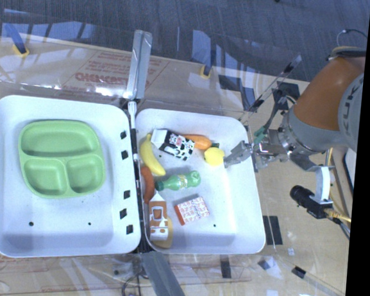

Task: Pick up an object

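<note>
The gripper [241,153] hangs over the right bin [247,211], at its three o'clock edge. I cannot tell if it is clenched or released. The lemon [214,156] sits just beside it, toward nine o'clock. It is round, so it may roll away when pinched.
</note>
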